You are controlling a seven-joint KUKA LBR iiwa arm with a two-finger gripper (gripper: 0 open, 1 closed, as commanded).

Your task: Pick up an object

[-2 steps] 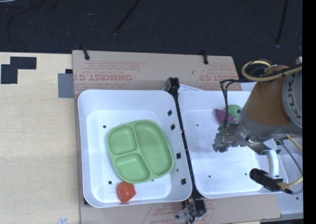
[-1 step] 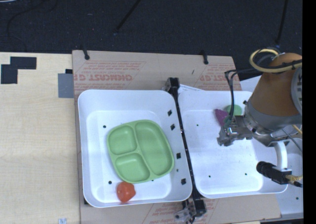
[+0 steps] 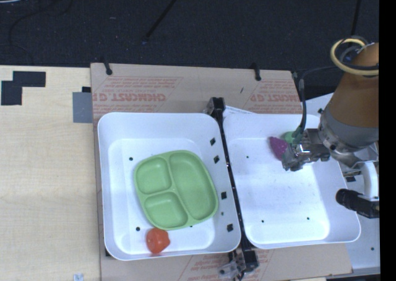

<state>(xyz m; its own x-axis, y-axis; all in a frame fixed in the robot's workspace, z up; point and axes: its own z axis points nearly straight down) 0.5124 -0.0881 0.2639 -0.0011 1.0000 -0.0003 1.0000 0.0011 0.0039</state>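
A small purple object (image 3: 278, 146) lies in the right bin (image 3: 278, 211) near its upper right, with a bit of green object (image 3: 289, 136) just beside it. My gripper (image 3: 293, 161) hangs right next to them, on their right and slightly lower, low over the bin floor. A green divided plate (image 3: 176, 188) lies in the left bin (image 3: 124, 131). A small red-orange object (image 3: 157, 240) rests at that bin's front, just below the plate.
A black divider (image 3: 224, 174) runs between the two bins. The cardboard sheet (image 3: 185, 91) lies under both bins. The arm's grey and orange body (image 3: 356, 106) stands over the right bin's right side.
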